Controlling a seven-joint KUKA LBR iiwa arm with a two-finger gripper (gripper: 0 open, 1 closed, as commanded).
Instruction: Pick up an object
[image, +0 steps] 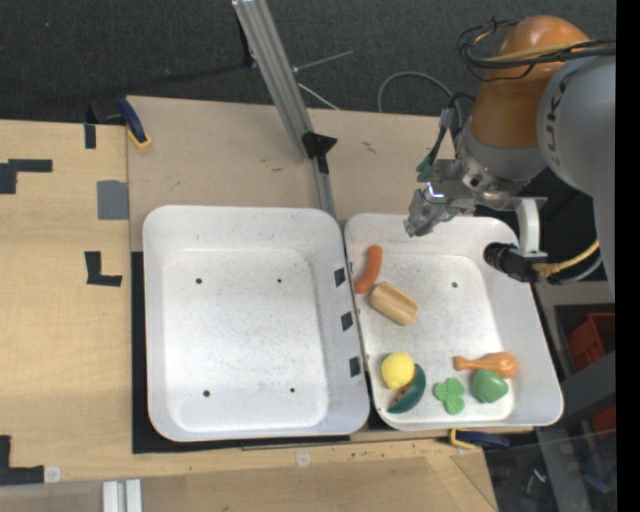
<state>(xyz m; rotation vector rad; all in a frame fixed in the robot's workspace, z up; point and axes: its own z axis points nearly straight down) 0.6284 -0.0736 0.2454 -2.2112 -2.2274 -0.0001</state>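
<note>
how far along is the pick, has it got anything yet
Nothing looks picked yet. The two-finger gripper sits above the back rim of the right white bin, with no object between its fingers. The orange sausage-shaped toy, tan bread-roll toy, yellow lemon toy and green toys all lie on the bin floor. Left: choosing one, descending, gripping, lifting.

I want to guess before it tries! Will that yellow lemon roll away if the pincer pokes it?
Probably a little. The lemon looks round and smooth, so a poke could roll or slip it. It sits against a dark green piece near the right bin wall, which may stop it quickly.
</note>
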